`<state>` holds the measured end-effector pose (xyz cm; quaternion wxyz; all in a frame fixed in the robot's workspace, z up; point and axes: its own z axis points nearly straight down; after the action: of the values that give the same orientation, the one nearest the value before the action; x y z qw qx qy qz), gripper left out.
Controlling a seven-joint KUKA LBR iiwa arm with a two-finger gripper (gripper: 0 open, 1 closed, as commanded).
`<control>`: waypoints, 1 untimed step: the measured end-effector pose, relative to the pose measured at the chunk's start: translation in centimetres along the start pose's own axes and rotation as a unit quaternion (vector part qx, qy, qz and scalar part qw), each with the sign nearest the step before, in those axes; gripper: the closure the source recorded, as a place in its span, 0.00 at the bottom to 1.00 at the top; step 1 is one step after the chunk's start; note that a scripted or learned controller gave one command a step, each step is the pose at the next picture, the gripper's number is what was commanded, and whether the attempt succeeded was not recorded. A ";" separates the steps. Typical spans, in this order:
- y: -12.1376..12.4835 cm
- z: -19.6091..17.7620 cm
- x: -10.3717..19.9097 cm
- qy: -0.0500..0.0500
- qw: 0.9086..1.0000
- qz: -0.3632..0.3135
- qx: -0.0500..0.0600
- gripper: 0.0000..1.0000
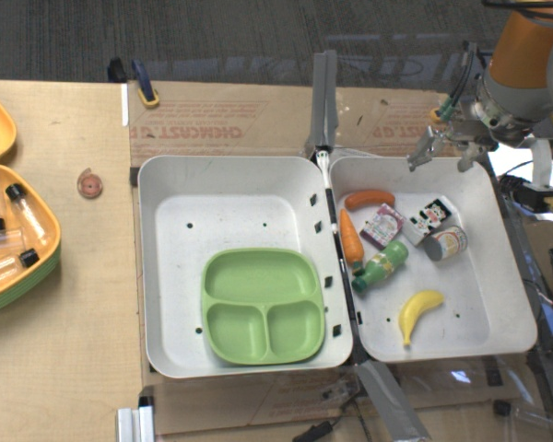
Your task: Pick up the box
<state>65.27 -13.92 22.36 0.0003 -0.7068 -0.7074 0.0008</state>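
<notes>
My gripper (444, 152) hangs over the far edge of the right bin (498, 339), its two fingers spread apart with nothing between them, one tip near the bin's back rim and the other further right. The box (382, 226), a small pink-purple carton, lies well apart from it near the middle-left of that same bin, tilted on the white floor. Just behind the box lies an orange-red sausage-like piece (370, 198), and to its left a carrot (350, 238) runs along the bin wall. A green bottle (382, 267) rests just in front of the box, close to touching it. To the box's right sit a small white package with dark print (432, 215) and a grey can (444, 243) on its side, the two pressed close together. A banana (417, 312) lies nearer the front of the bin, apart from the rest. The left bin (166, 247) holds a green divided tray (263, 307). On the worktop (64, 357) at far left, yellow dishes (28, 247) hold small vials.
</notes>
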 end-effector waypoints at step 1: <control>0.1 5.3 1.3 0.000 0.967 -0.256 -0.001 0.00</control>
<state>65.39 -12.64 17.09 -0.0002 -0.5025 -0.8646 0.0002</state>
